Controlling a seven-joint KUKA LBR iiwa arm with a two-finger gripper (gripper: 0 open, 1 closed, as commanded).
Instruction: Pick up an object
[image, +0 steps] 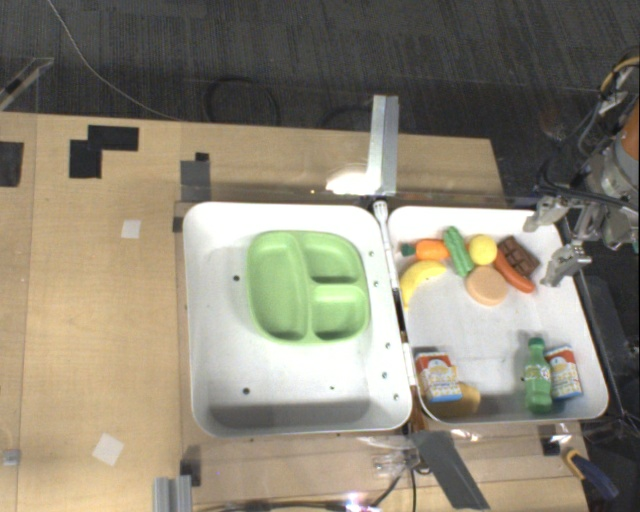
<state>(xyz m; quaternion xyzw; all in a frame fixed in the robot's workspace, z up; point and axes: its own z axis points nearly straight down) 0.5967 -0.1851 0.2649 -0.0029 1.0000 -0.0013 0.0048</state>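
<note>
Bench (90, 330): light wood, carrying two shallow white bins side by side.

Left bin (215, 400): holds one green tray (305, 285) with three compartments, lying toward the bin's far half, clear of the walls.

Right bin (500, 345): holds the loose objects, in two groups.

Far edge group, left to right:
- banana (420, 277), yellow, near the far-left corner, close to the left wall.
- carrot (430, 250), orange, just beyond the banana.
- cucumber (457, 250), green, lying at a slant, touching the carrot's right end.
- lemon (483, 249), yellow, just right of the cucumber.
- disc (487, 288), tan and round, nearer than the lemon.
- chocolate (515, 255), brown bar, with a red-orange piece along its right side; what that piece is cannot be told.

Near edge group:
- carton (437, 376), red and white, near the near-left corner, with a tan item at its near side.
- bottle (537, 375), green, near the near-right corner.
- second carton (565, 372), red, white and blue, touching the bottle's right side.

Gripper (565, 240): at the right bin's far-right corner, over the rim, just right of the chocolate. Two grey fingers show set apart, jaws open, nothing between them. No object is lifted; all lie on the bin floor.
</note>
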